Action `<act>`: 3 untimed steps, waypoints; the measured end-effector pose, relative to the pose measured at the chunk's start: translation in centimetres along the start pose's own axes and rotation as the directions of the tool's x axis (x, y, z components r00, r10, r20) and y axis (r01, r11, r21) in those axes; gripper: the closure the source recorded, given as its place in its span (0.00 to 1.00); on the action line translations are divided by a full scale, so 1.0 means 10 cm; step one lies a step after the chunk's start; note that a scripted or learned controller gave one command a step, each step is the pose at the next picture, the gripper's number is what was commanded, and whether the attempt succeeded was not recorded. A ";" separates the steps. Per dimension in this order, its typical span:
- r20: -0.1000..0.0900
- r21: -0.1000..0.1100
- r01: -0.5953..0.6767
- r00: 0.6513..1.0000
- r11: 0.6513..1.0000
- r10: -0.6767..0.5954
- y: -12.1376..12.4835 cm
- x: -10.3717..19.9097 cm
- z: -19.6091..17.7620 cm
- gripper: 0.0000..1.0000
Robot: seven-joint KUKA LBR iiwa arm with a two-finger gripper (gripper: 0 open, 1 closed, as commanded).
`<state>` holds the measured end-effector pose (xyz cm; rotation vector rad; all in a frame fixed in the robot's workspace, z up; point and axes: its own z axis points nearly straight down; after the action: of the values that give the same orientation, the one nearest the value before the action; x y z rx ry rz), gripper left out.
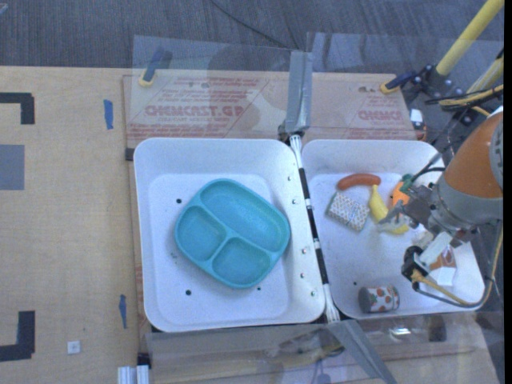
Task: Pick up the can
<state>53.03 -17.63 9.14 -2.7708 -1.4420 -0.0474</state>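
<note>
The can [378, 298] is small and grey with a red-and-white label. It lies on its side near the front edge of the right bin [352, 270]. My gripper [412, 208] hangs over the right side of that bin, behind and to the right of the can and well apart from it. It sits close to a yellow banana [376, 203] and a small orange thing [398, 192]. Nothing shows in its grasp.
A red sausage [358, 181] and a small checkered box [348, 211] lie at the back of the right bin. The left bin [160, 174] holds a blue divided plate [232, 232]. A metal divider [308, 214] separates the bins.
</note>
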 end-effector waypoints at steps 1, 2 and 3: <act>0.038 0.009 -0.050 0.998 0.999 0.050 -0.71 0.11 -0.35 0.00; 0.037 -0.009 -0.216 0.976 0.976 0.217 -0.51 0.53 0.07 0.00; 0.036 -0.010 -0.145 0.989 0.989 0.145 0.61 0.49 0.07 0.00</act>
<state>60.90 -17.09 8.60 -2.8880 -1.2453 0.0000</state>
